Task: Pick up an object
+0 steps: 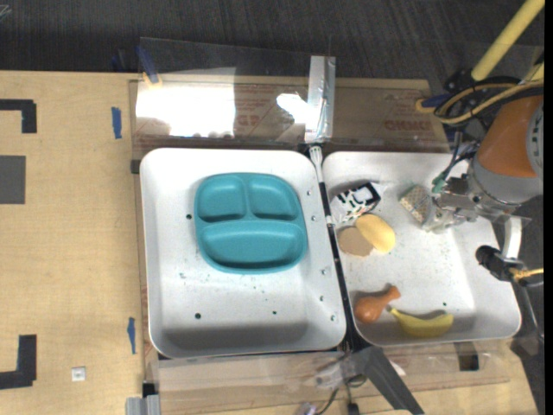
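The tool [449, 207] hangs over the right bin [492, 318], near its far right side, with the grey arm and its orange band coming in over the bin's right edge. Whether it is wide or narrow I cannot tell from this slant, and nothing shows clearly in its grip.

Closest to it is a small grey-tan object [416, 201], just beside the tool on the side toward the bin's middle, close to the far wall; whether they touch is unclear. This looks the likeliest pick, calling for a short shift toward the divider between the bins and then a descent.

Farther that way lie a yellow piece [378, 232] touching a tan round piece [353, 242], with a black-and-white item [357, 199] at the far corner by the divider. Along the near edge sit an orange drumstick-shaped toy [377, 304] and a banana [423, 322], whose long axis runs along that edge; both are well apart from the tool.

The left bin [164, 309] carries a teal tray [251, 221], well apart from the tool.
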